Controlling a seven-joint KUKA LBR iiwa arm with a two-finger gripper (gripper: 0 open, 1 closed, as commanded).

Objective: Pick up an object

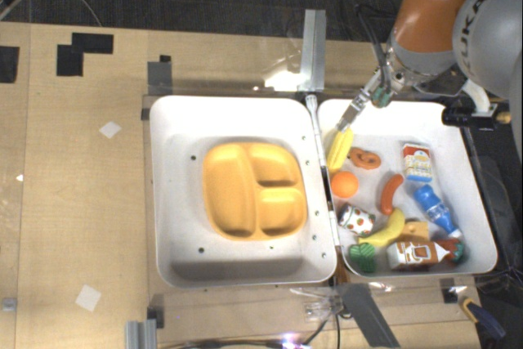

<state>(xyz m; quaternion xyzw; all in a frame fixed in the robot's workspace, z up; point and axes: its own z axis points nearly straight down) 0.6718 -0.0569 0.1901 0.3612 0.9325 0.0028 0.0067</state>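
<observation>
The right bin holds several toy foods. A yellow corn cob lies at its upper left, by the wall between the bins. Below it sit an orange ball and a brown cookie. My gripper slants down and to the left from the grey and orange arm, and its tip hangs just above the top end of the corn cob. Nothing shows as held in it.
A red sausage, a milk carton, a blue bottle, a banana, a red-and-white can, green broccoli and a brown carton fill the right bin. The left bin holds a yellow divided tray.
</observation>
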